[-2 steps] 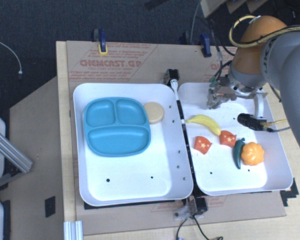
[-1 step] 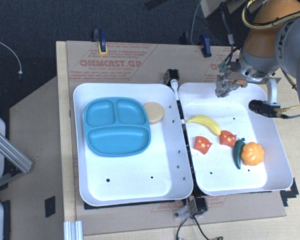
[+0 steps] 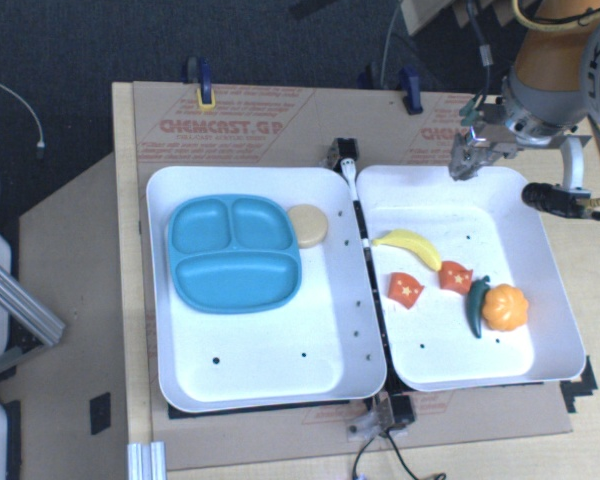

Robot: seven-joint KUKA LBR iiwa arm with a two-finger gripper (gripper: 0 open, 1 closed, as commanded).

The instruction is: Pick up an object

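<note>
- The candidates for picking lie in the right shallow white plastic bin (image 3: 540, 268): a curved yellow banana (image 3: 412, 245), 2 small red chunky pieces, one (image 3: 405, 289) just below the banana and one (image 3: 455, 277) beside its tip, a dark green pepper-shaped piece (image 3: 476, 308), and a round orange fruit (image 3: 505, 307) touching that pepper.
- All look like smooth moulded plastic toys, rounded and slightly glossy.
- The pincer (image 3: 467, 164) hangs over the bin's far rim, well apart from every toy and carrying nothing; whether its tips are apart or together I cannot tell.
- Judged from this, the approach step is in hand: the next move calls for travelling toward the toys, lining up over 1 and descending.
- The left white bin (image 3: 270, 368) holds a blue 3-compartment plastic plate (image 3: 235, 252) with a flat cream disc (image 3: 308, 225) touching its edge.
- Both bins rest on a brown board-covered tabletop (image 3: 280, 118).
</note>
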